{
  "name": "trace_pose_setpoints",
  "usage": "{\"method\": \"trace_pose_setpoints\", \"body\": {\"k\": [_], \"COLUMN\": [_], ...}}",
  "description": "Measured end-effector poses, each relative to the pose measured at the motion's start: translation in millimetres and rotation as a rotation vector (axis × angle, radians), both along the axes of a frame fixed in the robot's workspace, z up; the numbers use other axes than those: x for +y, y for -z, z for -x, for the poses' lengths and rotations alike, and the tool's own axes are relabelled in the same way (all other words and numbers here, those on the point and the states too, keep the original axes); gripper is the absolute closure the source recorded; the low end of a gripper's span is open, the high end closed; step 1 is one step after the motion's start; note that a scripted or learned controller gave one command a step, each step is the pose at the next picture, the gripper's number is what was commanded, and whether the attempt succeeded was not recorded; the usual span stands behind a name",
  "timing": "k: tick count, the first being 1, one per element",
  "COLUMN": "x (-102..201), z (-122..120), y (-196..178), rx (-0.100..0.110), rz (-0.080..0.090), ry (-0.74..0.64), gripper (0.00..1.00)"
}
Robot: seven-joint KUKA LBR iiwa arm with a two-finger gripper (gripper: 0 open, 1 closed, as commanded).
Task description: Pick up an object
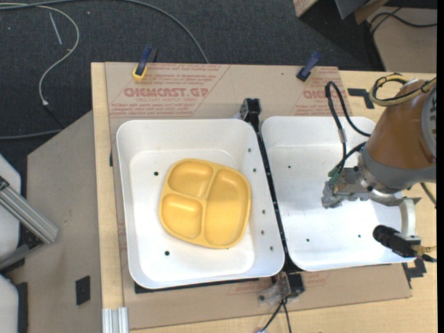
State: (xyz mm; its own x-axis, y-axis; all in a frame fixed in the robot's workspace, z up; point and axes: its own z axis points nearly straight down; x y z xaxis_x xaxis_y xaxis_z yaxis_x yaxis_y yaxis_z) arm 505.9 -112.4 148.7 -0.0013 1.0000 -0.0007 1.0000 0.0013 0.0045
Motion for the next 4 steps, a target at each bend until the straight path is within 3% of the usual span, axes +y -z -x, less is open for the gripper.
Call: {"method": "trace_pose_setpoints", "body": {"k": [2, 4], "x": [3, 120], "z": [-5, -2], "y": [-80, -78], "rx": [-0.001, 0.009], "rz": [0.0, -0.004], "ry": [0.0, -0.005], "gripper": [1.0, 1.0]}}
